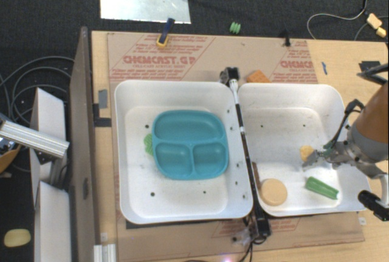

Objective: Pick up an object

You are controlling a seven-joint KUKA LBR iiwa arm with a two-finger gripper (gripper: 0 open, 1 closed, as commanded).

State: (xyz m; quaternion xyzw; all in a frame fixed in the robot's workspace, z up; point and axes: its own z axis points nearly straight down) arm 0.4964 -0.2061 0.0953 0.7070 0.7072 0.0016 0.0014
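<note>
In the right bin (285,103) lie a small yellow piece (307,151), a round tan disc (273,191) at the front left corner, and a green oblong block (321,188) near the front. My gripper (317,158) hangs low over the right bin, right beside the yellow piece and just above the green block. The arm with its orange band (372,126) comes in from the right edge. The view is too small to show whether anything sits in the gripper.
The left bin (130,133) holds a teal divided plate (189,144) with a green item (148,144) peeking out at its left edge. A dark divider rail (241,133) runs between the bins. An orange block (258,77) lies behind them on the cardboard.
</note>
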